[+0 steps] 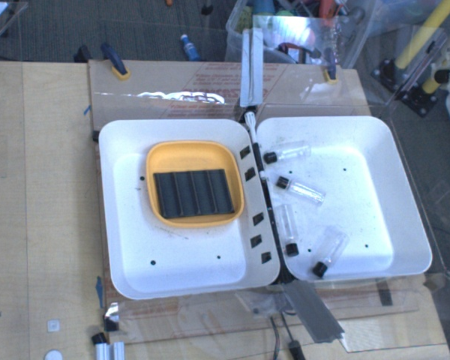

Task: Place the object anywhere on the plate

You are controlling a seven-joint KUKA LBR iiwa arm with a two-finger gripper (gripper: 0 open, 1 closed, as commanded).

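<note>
Black ridged block [193, 193] covers the yellow plate's [195, 150] floor; clear vials [298, 191] crowd the right bin's [360, 163] left side.

blue clamp [114, 60] back-left | clear tub [315, 13] of clutter behind bins

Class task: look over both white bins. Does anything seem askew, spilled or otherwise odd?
Four clear plastic vials with black caps lie on their sides, scattered at different angles in the right white bin; none stands upright.
</note>
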